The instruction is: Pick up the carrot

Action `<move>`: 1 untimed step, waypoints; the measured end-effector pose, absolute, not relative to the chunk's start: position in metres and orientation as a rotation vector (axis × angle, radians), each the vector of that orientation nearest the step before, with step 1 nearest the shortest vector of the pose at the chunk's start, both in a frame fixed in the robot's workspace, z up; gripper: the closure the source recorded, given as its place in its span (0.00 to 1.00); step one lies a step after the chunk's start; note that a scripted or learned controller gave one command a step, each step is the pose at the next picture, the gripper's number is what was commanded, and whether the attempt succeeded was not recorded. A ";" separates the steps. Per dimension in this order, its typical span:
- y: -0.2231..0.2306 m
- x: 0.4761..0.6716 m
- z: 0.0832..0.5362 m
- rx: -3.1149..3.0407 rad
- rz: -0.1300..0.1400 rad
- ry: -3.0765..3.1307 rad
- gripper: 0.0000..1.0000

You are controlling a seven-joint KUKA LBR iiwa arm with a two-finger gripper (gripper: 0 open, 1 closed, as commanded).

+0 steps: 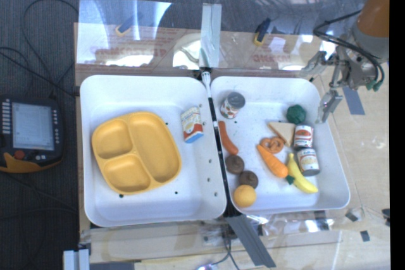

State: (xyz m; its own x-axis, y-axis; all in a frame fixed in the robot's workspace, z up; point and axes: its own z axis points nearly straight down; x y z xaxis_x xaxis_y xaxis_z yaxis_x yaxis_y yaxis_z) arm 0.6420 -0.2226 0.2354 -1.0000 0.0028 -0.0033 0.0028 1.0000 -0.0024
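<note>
Grey arm above right bin

Arm enters from right; hand hangs, pointing downward.

**Colour findings, both bins**

Bins white. Divided plate yellow. Carrot orange, green tip at 5 o'clock. Banana yellow. Broccoli dark green. Cans red-and-white labelled. Arm band orange.

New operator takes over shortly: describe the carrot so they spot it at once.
Look in the right bin. The carrot lies near its middle, between the pretzel and the banana. It is the tapered bright orange piece, unlike the round orange.
</note>
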 end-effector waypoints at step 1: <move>-0.168 0.602 0.119 0.093 0.001 3.136 0.00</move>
State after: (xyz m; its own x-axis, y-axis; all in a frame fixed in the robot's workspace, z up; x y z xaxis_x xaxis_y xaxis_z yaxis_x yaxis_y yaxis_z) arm 0.6018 -0.1680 0.1191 -0.9982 0.0592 -0.0044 0.0592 0.9982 0.0011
